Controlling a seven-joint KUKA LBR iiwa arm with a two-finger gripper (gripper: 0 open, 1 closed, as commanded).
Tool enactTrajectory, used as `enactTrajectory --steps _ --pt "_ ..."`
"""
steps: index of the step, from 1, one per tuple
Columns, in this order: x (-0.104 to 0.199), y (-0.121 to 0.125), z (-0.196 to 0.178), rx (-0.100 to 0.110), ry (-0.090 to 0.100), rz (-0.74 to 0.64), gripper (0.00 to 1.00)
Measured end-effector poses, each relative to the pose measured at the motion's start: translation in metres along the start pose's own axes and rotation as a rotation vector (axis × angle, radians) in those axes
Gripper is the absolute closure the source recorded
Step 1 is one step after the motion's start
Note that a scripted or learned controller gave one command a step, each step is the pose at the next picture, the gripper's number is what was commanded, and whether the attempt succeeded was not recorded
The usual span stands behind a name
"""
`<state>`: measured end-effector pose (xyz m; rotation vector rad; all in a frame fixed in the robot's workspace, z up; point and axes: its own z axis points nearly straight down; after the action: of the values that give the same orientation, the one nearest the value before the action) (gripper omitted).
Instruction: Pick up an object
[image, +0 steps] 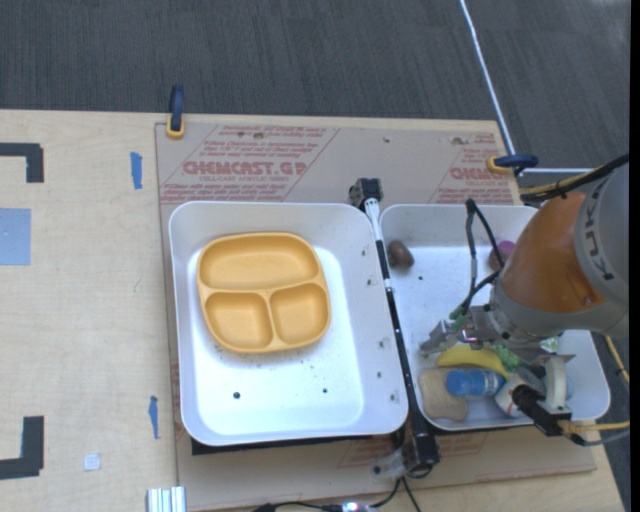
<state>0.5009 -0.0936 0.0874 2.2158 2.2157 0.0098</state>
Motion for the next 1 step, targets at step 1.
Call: enactTrajectory --steps 1 --pt "-0.0002 0.0023 -0.0109 -0.006 -0.001 0.0 1.0"
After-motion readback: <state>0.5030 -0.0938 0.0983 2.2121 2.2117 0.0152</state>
